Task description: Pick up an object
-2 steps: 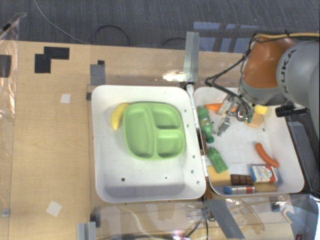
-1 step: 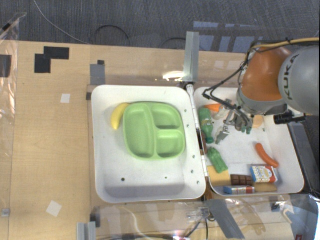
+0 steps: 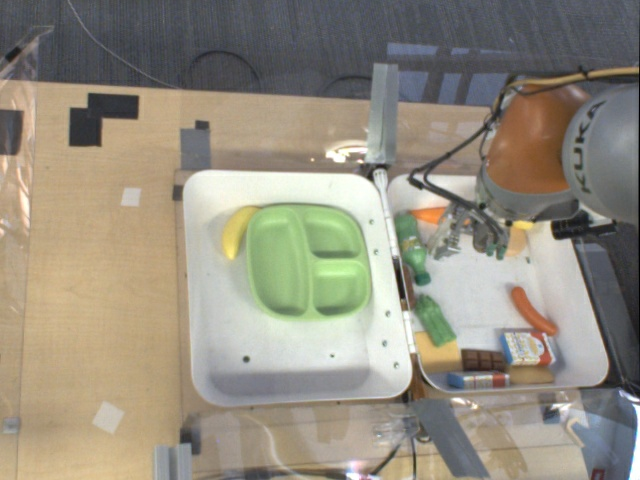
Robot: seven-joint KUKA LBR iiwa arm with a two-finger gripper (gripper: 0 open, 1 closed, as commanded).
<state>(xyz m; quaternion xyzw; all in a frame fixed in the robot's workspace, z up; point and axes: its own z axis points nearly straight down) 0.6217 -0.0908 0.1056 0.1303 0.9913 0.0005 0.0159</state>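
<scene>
The reaching step is judged to be in hand. The gripper (image 3: 468, 236) is held low in the upper part of the right bin (image 3: 580, 368), near an orange carrot (image 3: 430, 214). Whether the jaws are open cannot be told. Next, something must be closed on and lifted.

The green tray (image 3: 305, 261) looks like smooth matt plastic, the white bins (image 3: 215, 348) glossy, the bench (image 3: 90, 298) pale wood.

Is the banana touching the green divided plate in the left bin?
Touching. The camera view shows the banana lying right against the green plate at its left rim, no white bin floor between them.
</scene>
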